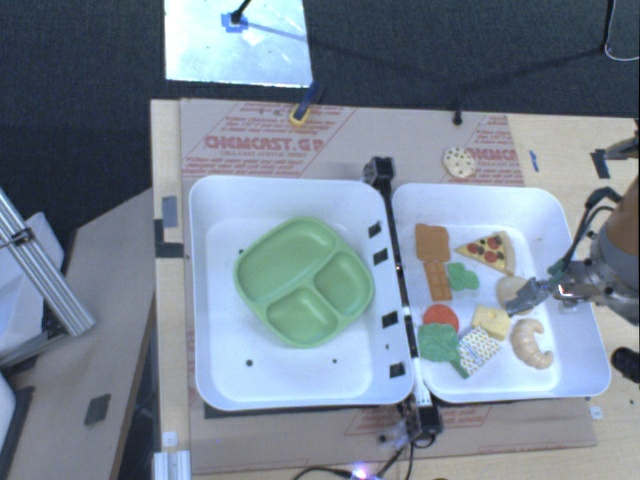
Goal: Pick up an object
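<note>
Right now the grey two-finger gripper (527,297) hangs low inside the right-hand shallow white bin (560,208), reaching in from its right side, with its tips just beside a pale rounded toy food piece (511,288); whether the tips are spread or pressed together cannot be told at this scale, and nothing is visibly pinched between them. Close around it lie a tan toy croissant (531,343), a yellow cheese-like block (491,321), a toy pizza slice with red toppings (486,251), a red tomato slice (440,316) and a green leafy piece (438,343), so the pick is crowded. To do it well, I would judge, the arm should centre over one item only, probably the pale piece or the croissant, come straight down, close fully, then lift slowly to check it comes along. The left-hand white bin (210,368) holds a light green divided plastic plate (303,281), well apart from the work.
</note>
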`<move>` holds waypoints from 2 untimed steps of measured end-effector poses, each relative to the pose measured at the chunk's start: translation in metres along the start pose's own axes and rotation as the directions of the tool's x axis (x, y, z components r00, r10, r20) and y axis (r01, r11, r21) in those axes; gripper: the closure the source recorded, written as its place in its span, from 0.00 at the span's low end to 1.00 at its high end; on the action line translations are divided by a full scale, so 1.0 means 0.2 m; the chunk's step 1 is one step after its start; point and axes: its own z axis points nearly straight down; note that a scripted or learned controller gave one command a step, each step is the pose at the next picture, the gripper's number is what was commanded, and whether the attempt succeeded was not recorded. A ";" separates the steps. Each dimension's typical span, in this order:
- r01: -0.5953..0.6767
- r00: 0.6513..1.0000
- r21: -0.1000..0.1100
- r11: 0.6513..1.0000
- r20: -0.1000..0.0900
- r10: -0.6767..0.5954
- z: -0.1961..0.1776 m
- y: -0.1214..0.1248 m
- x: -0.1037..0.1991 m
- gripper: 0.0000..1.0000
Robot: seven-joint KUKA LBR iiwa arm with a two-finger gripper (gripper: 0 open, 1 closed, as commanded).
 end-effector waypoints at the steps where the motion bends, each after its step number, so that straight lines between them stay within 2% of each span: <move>1: 0.000 1.000 -0.001 1.000 0.000 0.000 0.21 0.02 0.01 0.00; 2: -0.002 1.000 -0.011 1.000 0.007 0.002 0.44 0.04 -0.01 0.00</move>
